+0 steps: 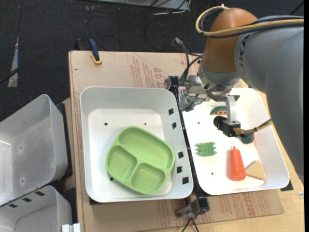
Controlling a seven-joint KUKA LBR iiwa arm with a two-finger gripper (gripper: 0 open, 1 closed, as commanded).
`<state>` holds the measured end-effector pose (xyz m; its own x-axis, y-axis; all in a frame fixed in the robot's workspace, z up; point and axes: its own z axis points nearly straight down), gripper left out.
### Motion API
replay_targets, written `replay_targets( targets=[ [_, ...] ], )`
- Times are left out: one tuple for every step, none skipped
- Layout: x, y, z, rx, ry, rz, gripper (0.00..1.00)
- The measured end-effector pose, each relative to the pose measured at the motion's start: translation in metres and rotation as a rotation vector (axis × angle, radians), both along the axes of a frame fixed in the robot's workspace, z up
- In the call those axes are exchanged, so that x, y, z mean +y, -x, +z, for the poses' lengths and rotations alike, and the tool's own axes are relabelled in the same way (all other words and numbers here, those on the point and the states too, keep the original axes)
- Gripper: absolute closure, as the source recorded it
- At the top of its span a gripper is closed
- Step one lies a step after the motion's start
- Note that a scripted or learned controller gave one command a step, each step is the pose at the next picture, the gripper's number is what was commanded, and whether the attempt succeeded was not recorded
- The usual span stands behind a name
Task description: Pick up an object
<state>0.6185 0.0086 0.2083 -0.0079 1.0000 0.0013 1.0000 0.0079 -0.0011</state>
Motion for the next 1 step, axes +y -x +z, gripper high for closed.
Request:
replay_targets(
  targets=[
    [0.0555, 0.0080, -0.0013, 0.000, 0.001, -0.006, 1.00]
  ],
)
